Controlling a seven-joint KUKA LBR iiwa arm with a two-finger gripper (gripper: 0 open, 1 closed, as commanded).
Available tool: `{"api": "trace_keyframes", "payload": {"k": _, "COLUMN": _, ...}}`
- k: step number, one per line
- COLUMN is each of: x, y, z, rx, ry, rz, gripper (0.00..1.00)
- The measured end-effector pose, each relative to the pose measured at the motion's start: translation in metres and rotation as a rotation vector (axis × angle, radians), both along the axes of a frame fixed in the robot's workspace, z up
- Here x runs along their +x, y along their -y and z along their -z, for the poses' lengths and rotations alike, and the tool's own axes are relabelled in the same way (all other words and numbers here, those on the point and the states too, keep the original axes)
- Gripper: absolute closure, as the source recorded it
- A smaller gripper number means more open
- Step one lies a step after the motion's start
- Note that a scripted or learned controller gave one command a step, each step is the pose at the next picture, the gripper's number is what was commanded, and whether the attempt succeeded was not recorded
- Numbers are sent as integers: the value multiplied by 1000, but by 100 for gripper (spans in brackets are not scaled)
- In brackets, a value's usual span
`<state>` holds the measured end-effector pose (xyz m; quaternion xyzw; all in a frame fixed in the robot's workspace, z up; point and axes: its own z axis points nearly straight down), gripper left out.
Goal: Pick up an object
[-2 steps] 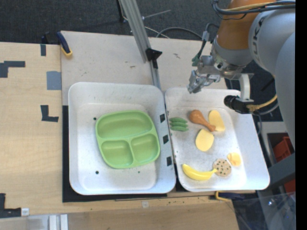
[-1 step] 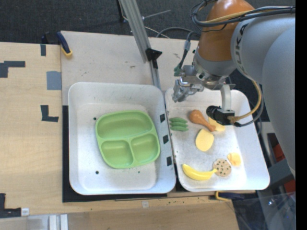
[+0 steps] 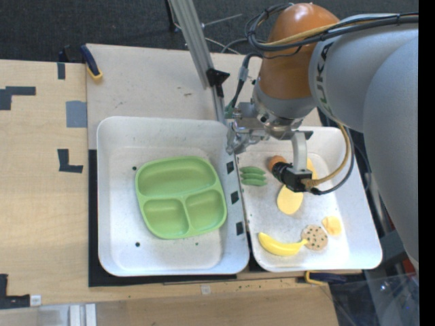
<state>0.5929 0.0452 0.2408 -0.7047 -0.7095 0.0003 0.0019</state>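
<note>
The gripper [image 3: 239, 141] hangs over the dividing wall between the two white bins, at the near-left corner of the right bin [image 3: 360, 246]; whether it is open or closed cannot be told, and nothing is visibly held. Just below it lies a ridged green pea pod [image 3: 253, 176]. Nearby sit a smooth yellow banana [image 3: 279, 245], a round speckled cookie [image 3: 314, 236], a pale yellow oval piece [image 3: 290, 200] and a small orange chunk [image 3: 332, 225]. A glossy green three-compartment plate [image 3: 181, 196] rests in the left bin [image 3: 112, 182].
</note>
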Motion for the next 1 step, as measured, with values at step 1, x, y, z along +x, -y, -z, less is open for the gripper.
{"api": "trace_keyframes", "payload": {"k": 1, "x": -29, "y": -47, "z": 14, "rx": -1, "ry": -2, "rz": 1, "gripper": 100}}
